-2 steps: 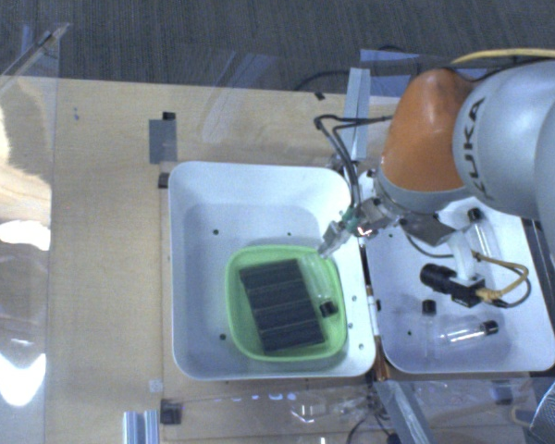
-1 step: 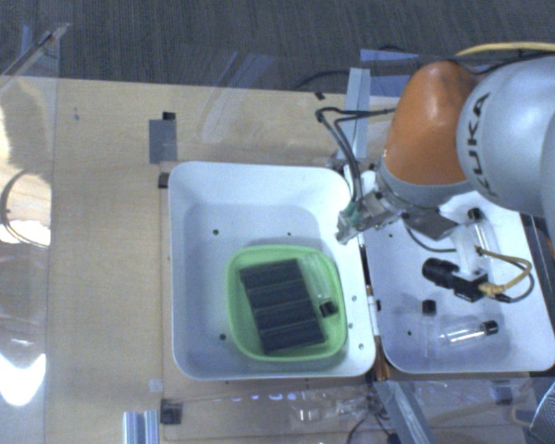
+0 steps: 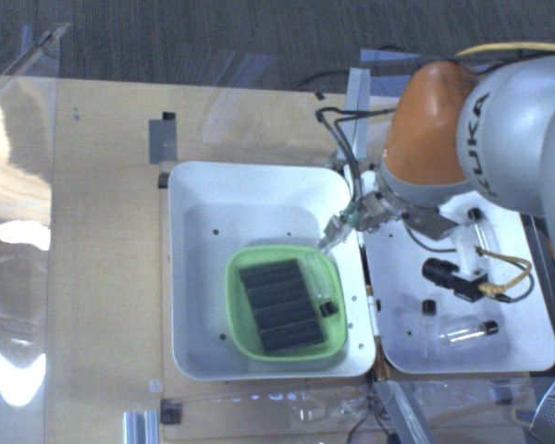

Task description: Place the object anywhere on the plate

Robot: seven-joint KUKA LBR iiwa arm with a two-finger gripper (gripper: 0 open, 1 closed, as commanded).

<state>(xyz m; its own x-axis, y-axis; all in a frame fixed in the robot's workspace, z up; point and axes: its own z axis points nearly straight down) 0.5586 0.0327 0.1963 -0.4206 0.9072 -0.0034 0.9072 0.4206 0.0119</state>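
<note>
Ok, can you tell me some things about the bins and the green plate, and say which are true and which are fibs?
1. The green plate sits in the view's left bin. True.
2. A black ribbed block lies on the plate. True.
3. The clear tube lies on the plate. False: it lies in the right bin.
4. The gripper is carrying the block. False: the block lies flat on the plate, and the gripper is by the plate's far right corner, apart from the block.
5. A small black piece sits on the plate beside the block. True.
</note>
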